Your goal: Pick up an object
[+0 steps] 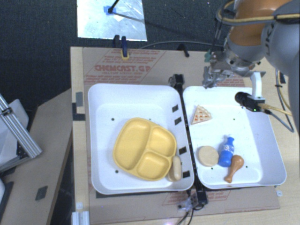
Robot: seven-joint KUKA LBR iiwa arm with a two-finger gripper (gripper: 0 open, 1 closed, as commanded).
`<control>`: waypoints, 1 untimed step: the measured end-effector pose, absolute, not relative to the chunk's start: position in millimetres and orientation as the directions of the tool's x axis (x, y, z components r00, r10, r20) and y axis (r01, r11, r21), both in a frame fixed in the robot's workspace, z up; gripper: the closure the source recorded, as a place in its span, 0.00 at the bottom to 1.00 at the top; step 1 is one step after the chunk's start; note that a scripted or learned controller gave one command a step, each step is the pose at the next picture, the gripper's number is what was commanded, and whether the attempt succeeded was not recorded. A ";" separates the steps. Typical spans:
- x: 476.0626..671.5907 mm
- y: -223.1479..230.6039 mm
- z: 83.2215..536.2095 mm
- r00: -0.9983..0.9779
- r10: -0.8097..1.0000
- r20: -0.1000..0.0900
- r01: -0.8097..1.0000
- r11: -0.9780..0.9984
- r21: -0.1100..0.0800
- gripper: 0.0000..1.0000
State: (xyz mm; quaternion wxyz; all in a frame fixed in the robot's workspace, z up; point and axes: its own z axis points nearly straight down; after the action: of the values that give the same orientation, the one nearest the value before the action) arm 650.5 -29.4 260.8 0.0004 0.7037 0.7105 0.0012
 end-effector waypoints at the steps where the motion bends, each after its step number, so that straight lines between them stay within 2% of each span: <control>1: 656.1 25.7 258.8 -0.010 1.000 0.002 1.000 0.010 0.004 1.00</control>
State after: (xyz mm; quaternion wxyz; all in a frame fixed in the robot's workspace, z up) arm 656.1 25.7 258.8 0.0006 0.7035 0.7107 0.0018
